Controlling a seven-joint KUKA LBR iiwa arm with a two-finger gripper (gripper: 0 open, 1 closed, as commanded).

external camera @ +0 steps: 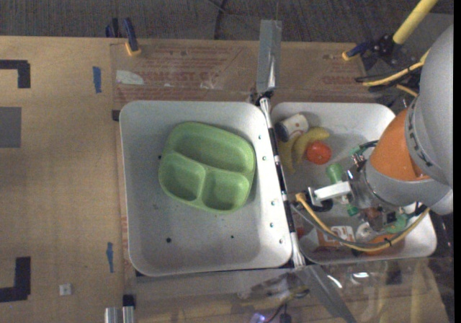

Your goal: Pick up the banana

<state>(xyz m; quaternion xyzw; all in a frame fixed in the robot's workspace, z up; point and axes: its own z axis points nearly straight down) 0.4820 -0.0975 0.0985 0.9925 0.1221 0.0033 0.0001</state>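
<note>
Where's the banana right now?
The banana lies in the right bin, near its top left corner, beside a red ball and a white cup.

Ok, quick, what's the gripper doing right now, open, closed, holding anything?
Gripper: cannot be told, open or shut. It is over the right bin, and the banana lies apart from it, not held.

Left bin (144, 242): 3-compartment green plate (207, 167) takes the upper middle, with bare floor below it and along the left wall. Right bin (346, 109) is crowded. Banana (306, 140) is hemmed in by white cylinder (292, 125), red ball (318, 153) and the bin's left wall. Arm (425, 148) covers the right side. Top centre is open.
</note>
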